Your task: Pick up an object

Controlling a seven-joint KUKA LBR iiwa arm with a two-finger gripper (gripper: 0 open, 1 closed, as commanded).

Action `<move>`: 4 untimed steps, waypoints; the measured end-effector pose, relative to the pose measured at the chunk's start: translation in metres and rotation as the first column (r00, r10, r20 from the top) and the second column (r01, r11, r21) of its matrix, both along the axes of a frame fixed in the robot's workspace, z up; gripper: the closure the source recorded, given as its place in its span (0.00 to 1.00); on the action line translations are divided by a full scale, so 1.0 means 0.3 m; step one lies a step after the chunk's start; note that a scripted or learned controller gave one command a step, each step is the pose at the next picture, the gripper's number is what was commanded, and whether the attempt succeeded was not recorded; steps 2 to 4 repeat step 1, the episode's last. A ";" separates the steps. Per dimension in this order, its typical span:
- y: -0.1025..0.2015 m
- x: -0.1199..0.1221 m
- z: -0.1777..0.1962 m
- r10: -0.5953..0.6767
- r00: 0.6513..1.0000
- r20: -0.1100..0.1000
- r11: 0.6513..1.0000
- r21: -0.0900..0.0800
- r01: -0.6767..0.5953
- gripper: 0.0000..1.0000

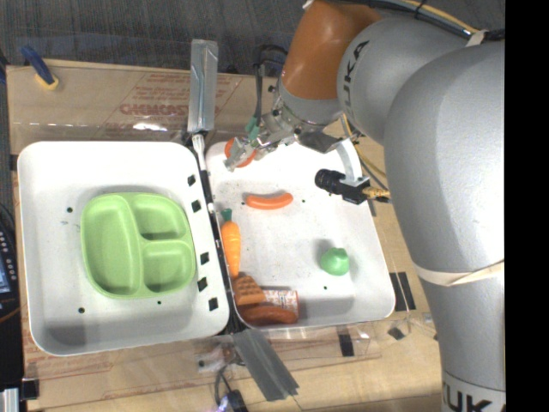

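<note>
In the left shallow white bin (pixel 51 196), only a light green divided plastic tray (pixel 137 245), lying flat near the middle. In the right shallow white bin (pixel 296 243): against the left wall, an orange toy carrot with a green top (pixel 230 243); near the middle, an orange-red toy sausage (pixel 268 200); toward the near right, a round green toy (pixel 335 261); heaped in the near left corner, brown toy food pieces and a small wrapped packet (pixel 266 300). Well apart from each other, apart from the heap.

At the far left corner of the right bin, a small red-orange piece (pixel 235 155). Right at it, the gripper (pixel 253 144), low and tilted leftward on the grey arm (pixel 429 101) bent down from the upper right. Cannot tell whether open, closed or gripping.
</note>
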State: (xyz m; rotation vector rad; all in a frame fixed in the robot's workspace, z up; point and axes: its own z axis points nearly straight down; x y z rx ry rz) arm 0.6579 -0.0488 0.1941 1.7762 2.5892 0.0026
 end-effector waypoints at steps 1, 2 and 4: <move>-0.023 -0.187 0.105 -0.124 0.992 -0.006 0.992 -0.001 0.124 1.00; -0.023 -0.187 0.105 -0.124 0.992 -0.006 0.992 -0.001 0.124 1.00; -0.023 -0.187 0.105 -0.124 0.992 -0.006 0.992 -0.001 0.124 1.00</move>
